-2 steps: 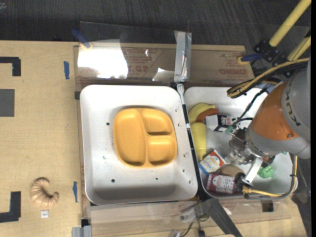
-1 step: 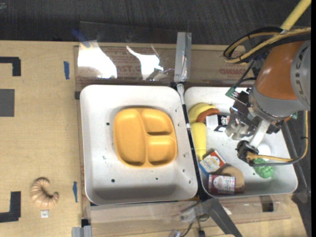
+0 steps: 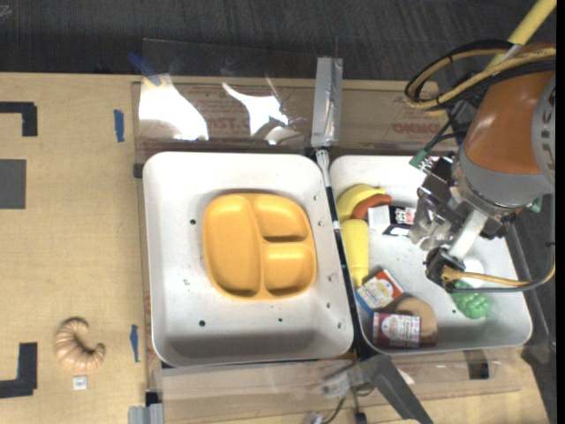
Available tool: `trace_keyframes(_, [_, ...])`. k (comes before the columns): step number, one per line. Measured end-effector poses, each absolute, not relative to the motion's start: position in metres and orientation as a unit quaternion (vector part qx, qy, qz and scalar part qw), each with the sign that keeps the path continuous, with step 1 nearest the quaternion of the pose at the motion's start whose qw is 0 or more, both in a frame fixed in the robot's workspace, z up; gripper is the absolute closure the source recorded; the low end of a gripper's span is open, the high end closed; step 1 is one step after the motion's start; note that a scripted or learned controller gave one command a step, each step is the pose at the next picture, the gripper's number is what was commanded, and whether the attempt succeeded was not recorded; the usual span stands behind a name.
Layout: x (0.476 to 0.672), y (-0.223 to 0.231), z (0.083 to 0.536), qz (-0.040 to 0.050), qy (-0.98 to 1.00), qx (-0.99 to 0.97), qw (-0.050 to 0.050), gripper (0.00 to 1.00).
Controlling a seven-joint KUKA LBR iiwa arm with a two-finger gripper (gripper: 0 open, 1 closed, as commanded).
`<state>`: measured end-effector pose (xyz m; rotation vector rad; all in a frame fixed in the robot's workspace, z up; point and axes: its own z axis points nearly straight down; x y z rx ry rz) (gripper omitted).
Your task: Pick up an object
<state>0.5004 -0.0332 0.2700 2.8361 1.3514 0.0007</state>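
Note:
The right bin point(image 3: 516, 329) holds several small things: a yellow banana point(image 3: 360, 196), a yellow cylinder point(image 3: 356, 247), a red piece point(image 3: 380, 208), a black-and-white card point(image 3: 403, 216), a snack packet point(image 3: 378, 291), a maroon can point(image 3: 399, 328) against a brown lump point(image 3: 418, 308), and a green toy point(image 3: 471, 304). My gripper point(image 3: 431, 226) hangs over the middle of this bin, just right of the card and above the white floor. Nothing shows in its grasp.
The left bin point(image 3: 168, 237) carries a yellow divided plate point(image 3: 259, 244). A tan croissant-shaped toy point(image 3: 79, 344) lies on the bench at the lower left, outside the bins. A clear plastic sheet point(image 3: 221, 109) stands behind the left bin.

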Motion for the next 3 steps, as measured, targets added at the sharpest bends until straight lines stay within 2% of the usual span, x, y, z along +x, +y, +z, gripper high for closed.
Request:
trace_keyframes(1, [0.517, -0.100, 0.406, 0.0036, 0.501, 0.866, 0.003, 1.00])
trace_keyframes(2, [0.517, -0.097, 0.402, -0.0007, 0.503, 0.864, 0.000, 0.00])
trace_keyframes(3, [0.521, -0.111, 0.158, -0.0051, 0.432, 0.902, -0.004, 0.00])
